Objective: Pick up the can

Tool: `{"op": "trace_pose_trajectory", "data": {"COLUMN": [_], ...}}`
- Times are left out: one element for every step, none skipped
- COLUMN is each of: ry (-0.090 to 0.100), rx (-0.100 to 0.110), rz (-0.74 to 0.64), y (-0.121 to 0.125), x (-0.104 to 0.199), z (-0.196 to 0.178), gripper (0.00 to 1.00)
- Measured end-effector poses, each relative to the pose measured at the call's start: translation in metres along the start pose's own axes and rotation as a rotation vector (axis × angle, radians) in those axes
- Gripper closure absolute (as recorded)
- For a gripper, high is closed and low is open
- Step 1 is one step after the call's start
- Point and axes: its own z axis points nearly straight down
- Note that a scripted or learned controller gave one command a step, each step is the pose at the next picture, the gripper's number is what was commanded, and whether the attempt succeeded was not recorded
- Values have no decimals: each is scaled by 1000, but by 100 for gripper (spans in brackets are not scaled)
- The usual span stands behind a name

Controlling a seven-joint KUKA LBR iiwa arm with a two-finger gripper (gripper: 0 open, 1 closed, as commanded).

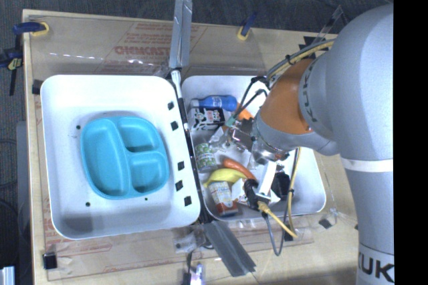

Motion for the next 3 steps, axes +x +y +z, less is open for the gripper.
{"op": "trace_pose_trajectory", "data": {"ry": [-5,-5,1], "rx": [46,53,41], "rz": [16,5,-97], "y": [95,94,100], "x": [31,34,64], "z": [18,9,-122], "gripper": [0,100,100]}}
